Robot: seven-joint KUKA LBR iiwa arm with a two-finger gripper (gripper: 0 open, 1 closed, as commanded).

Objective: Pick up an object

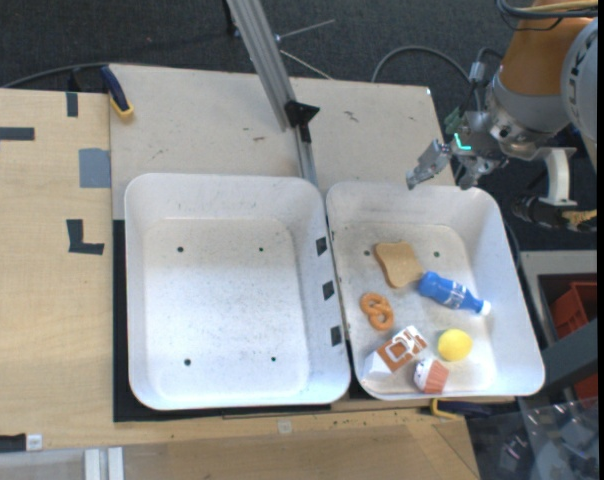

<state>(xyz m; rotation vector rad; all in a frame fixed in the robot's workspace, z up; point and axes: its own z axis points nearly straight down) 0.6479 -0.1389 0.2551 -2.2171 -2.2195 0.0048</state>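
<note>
Camera view | tool (440, 163) above right bin's (509, 230) far rim, fingers spread, holding nothing | blue bottle (448, 292): probably light, stiff, slick; pinch across its body

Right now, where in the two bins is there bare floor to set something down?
The left bin offers its whole floor. In the right bin, bare floor runs along the far wall beyond the bread slice; the near half is crowded around the pretzel, blue bottle and yellow ball.
</note>
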